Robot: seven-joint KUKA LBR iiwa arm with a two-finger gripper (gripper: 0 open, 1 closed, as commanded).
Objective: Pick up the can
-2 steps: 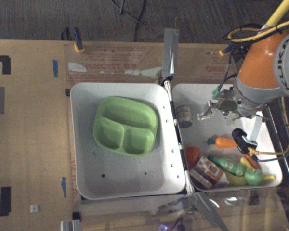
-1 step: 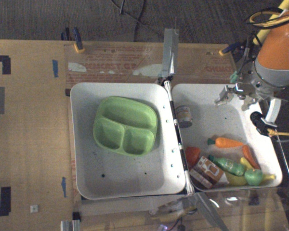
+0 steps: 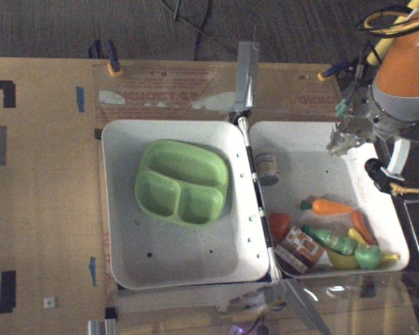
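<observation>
The can point(image 3: 267, 169) was a small, short cylinder with a pale grey-silver body and a darker band or label around it, and it looked to be standing upright, though it was small enough that I couldn't read anything on it. It sat in the right bin point(image 3: 314, 160), tucked against that bin's left wall, just beside the divider between the two bins, and well apart from the rest of the stuff. My tool point(image 3: 343, 142) hung over the upper right part of that same bin, near the far rim, off to the right of the can with bare white floor between us. Honestly couldn't tell if my fingers were open or closed, just a pale metallic blur from this angle. Down in the near end of the right bin there was an orange carrot point(image 3: 329, 206), a green bottle point(image 3: 332, 240), something yellow like a banana point(image 3: 343, 259), a small brown and white carton point(image 3: 299, 248) and a red piece point(image 3: 279, 225). The left bin point(image 3: 119, 208) held a green divided plate point(image 3: 181, 182) with three compartments. Both bins sat on a light wood worktop point(image 3: 42, 187) with blue tape bits and black corner marks, and dark carpet with a cable ran beyond the far edge.
</observation>
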